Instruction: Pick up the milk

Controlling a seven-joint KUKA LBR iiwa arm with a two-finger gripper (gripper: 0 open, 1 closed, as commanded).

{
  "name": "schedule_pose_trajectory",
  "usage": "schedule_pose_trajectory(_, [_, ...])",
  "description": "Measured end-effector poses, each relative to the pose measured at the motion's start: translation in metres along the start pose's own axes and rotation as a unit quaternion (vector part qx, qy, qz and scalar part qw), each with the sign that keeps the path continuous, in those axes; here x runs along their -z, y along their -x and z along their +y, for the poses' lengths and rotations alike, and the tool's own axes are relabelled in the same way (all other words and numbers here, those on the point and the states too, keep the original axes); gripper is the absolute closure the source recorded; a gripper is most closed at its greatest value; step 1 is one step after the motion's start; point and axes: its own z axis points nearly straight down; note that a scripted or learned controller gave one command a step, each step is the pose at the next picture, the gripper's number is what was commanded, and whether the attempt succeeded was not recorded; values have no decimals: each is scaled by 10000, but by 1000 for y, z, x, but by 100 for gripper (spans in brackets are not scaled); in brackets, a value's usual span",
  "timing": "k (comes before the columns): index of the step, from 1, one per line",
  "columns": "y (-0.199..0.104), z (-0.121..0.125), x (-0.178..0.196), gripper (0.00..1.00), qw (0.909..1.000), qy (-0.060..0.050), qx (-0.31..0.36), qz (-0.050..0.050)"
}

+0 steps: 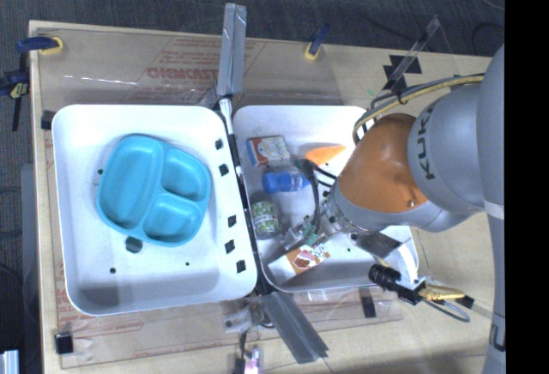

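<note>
The left bin (73,218) holds a smooth blue divided plate (156,189). The right bin (283,118) holds a small boxy milk carton (268,149) near its far wall, a blue bottle (284,183), a green can (264,217) and a brown packet (305,258). The arm's (403,171) bulk covers the gripper, so I cannot tell its state.

Just left of the hand (313,226), the right bin (292,117) is crowded by a green can (263,217), a blue bottle (283,183) and a small carton (268,149). A brown packet (307,258) lies just below it. Farther left, past the bin walls, open floor is left around a blue divided plate (154,189).
</note>
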Motion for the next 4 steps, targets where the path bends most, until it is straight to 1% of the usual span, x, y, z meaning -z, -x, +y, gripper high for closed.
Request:
schedule_pose_trajectory(1, [18,36,-8,100,9998,9,-189,-9])
schedule_pose_trajectory(2, [18,36,-8,0,9998,10,-188,-12])
schedule_pose_trajectory(3, [-29,13,79,0,9967,10,-806,-12])
schedule_pose_trajectory(4, [-31,16,47,0,9999,15,148,-15])
